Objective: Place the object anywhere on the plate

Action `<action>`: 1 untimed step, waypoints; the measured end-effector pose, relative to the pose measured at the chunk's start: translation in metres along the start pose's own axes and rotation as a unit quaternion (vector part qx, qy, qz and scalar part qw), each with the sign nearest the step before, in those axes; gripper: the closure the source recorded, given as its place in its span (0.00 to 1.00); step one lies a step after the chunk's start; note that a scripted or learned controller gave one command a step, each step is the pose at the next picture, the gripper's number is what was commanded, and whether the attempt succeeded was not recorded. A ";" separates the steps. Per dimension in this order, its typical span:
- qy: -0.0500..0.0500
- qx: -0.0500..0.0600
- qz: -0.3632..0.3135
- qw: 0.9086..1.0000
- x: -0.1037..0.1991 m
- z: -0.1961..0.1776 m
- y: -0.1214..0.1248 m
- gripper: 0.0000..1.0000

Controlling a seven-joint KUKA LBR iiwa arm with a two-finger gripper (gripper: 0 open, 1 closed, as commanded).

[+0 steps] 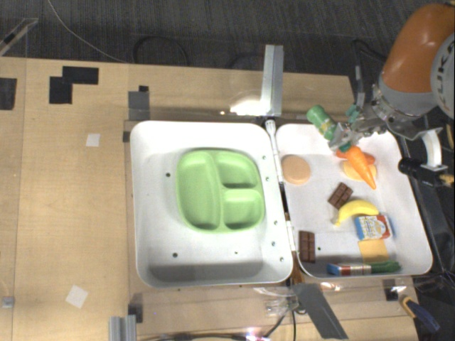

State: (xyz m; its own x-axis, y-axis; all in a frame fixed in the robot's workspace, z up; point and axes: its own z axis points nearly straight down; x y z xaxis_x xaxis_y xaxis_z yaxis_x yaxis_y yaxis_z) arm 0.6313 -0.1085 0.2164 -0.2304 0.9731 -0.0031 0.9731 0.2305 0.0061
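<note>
a: we see the gripper point(346, 139) low over the right bin's point(419, 247) far corner, beside the carrot point(360, 165) and a green bottle point(321, 121); whether it's apart or together, we cannot tell.

b: we judge this the picking step; the green plate point(217, 189) waits in the left bin point(149, 190); next we need a sure grasp, then a carry across the divider.

The grey arm point(419, 62) enters from the upper right corner, its orange band uppermost and its wrist sloping down and leftward. The gripper point(346, 135) sits low over the right bin's far edge.
</note>
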 end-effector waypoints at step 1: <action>0.002 0.002 -0.073 0.997 0.018 0.063 0.005 1.00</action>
State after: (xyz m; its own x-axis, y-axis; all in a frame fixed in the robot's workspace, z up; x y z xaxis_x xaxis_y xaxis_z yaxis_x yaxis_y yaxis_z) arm 0.6328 -0.0900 0.1538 -0.3706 0.9288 -0.0003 0.9288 0.3706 0.0015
